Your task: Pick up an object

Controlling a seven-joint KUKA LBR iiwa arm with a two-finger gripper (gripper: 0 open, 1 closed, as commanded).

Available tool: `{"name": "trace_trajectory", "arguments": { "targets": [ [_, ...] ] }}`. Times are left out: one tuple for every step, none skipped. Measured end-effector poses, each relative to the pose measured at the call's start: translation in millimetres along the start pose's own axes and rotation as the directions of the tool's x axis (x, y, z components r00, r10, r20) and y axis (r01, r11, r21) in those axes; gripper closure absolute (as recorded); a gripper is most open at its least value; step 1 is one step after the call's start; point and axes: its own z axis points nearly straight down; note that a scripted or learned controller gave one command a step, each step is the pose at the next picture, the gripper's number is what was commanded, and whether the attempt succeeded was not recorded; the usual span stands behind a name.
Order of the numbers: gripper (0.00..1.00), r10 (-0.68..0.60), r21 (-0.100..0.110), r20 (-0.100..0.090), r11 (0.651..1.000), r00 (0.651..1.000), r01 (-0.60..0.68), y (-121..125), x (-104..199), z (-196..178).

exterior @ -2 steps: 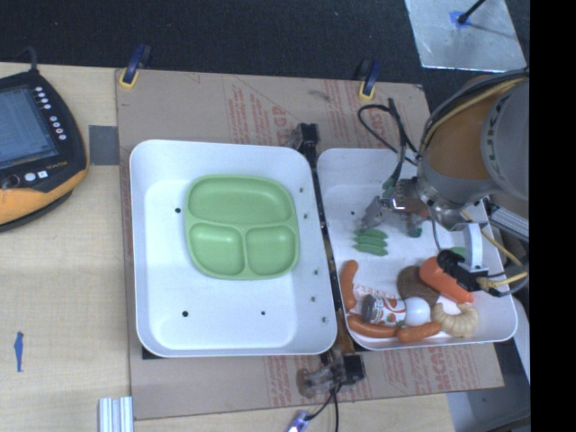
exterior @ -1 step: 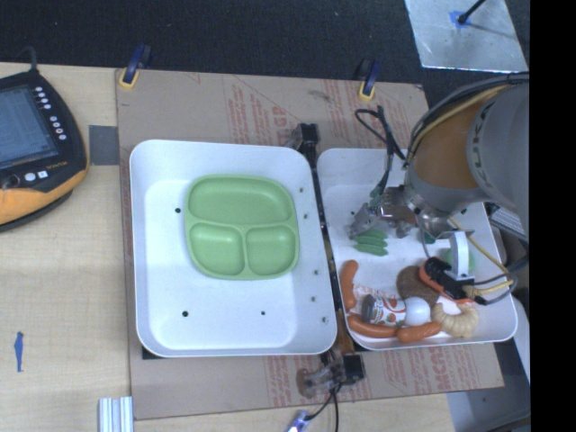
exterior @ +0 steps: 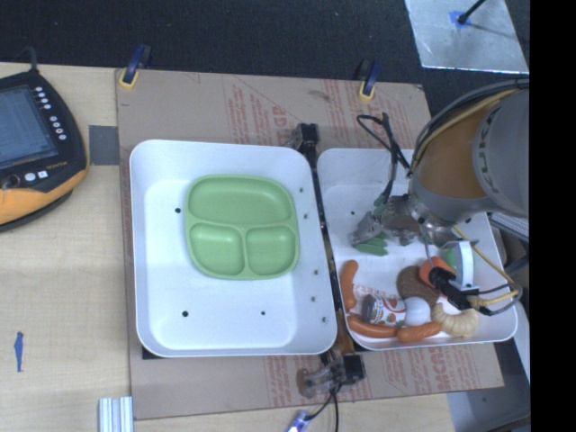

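The right bin (exterior: 346, 174) holds several toy foods along its near side. Among them are an orange sausage (exterior: 348, 277), a longer sausage (exterior: 396, 332), a small labelled bottle (exterior: 379, 310), a brown round piece (exterior: 415, 282) and a beige ring (exterior: 455, 322). My gripper (exterior: 373, 232) is low in the middle of this bin, below the grey arm and its orange band (exterior: 450, 165). A small green piece (exterior: 378, 246) lies right under the gripper's tip, partly hidden by it. I cannot see whether it is held.
The left bin (exterior: 153, 313) carries a green divided plate (exterior: 242, 226). A handheld control pendant (exterior: 31, 147) lies on the bench at far left. Black cables (exterior: 387, 142) loop over the right bin's far side. A metal divider (exterior: 319, 232) runs between the bins.
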Motion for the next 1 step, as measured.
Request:
{"name": "trace_trajectory", "arguments": {
  "targets": [
    [1.0, -0.003, 0.001, 0.001, 1.0, 1.0, 0.003, 0.4, -1.1, -10.5]
  ]
}}
